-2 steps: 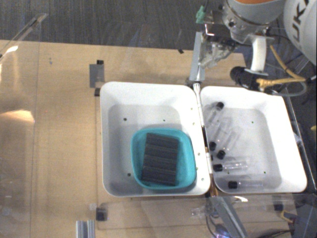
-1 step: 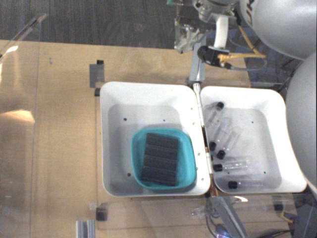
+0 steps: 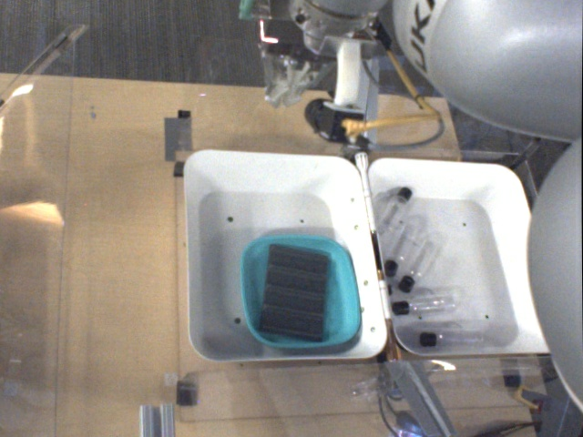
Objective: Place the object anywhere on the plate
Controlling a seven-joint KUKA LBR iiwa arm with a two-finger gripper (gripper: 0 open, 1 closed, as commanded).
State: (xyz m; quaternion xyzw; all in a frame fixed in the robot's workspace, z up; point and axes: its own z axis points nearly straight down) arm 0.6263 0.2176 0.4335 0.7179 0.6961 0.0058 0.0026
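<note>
A teal square plate sits in the left bin, toward its front. A dark ridged block lies flat on the plate, covering its middle. My gripper hangs high above the bench beyond the far rim of the left bin, well clear of the plate. Its pale translucent fingers point down with nothing visible between them.
The right bin holds several clear tubes with black caps, such as one tube near the front and a black cap at the back. The arm's grey body fills the upper right.
</note>
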